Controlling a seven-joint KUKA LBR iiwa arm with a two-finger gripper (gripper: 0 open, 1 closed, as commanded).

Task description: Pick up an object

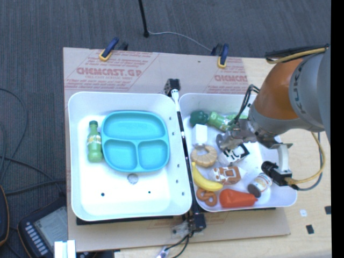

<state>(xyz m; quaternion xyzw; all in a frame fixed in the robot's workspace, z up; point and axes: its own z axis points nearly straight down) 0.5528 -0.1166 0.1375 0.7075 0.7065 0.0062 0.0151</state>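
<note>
Gripper [232, 142] sits low in crowded right bin [279, 200], little free room; finger state unclear, probably over the bagel [204, 156]: round, tan, holed.

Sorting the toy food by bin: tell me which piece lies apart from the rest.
The green bottle: it lies in the left bin beside the blue tray, while every other food piece sits in the right bin.
</note>
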